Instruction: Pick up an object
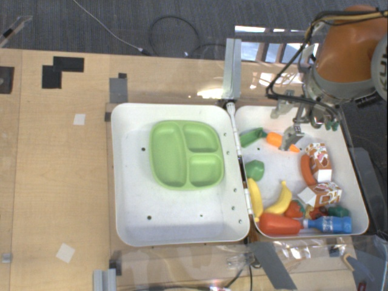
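Pale wood bench (54,180) carried two white bins. The left bin (130,223) had a green divided plate (185,153) in it. The right bin (357,211) was packed with toy food: bananas (280,200), a sausage (307,168), a red pepper (279,224), a blue bottle (330,225) and printed cartons (327,194) whose labels were too blurry to read. The gripper (293,139) hung over a carrot (276,140) near the back, and I couldn't tell its state.
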Robot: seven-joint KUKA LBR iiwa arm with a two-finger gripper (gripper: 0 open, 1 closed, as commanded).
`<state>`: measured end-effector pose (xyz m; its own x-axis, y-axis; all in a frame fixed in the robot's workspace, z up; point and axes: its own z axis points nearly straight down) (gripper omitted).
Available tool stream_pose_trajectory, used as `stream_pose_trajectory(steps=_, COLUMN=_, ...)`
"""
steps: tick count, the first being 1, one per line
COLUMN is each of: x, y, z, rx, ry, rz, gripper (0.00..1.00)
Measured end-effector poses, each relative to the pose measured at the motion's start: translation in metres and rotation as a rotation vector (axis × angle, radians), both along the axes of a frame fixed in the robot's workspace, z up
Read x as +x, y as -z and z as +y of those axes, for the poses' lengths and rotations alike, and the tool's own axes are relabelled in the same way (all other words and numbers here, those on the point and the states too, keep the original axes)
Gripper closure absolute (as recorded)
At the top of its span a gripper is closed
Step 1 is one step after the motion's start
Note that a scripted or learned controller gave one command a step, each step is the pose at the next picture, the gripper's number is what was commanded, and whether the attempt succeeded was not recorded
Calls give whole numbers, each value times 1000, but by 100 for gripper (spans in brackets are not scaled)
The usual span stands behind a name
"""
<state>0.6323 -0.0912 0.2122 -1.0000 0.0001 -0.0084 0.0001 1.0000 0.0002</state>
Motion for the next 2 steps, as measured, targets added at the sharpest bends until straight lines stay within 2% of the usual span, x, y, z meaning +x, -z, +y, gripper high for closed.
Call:
stream_pose_trajectory(steps=1, x=28, y=111, z=-12, rx=-2, ry=-84, rz=-6, gripper=0)
stream_pose_trajectory(steps=2, x=-45, y=123, z=-27, rx=-1, ry=-28, rz=-4, gripper=0)
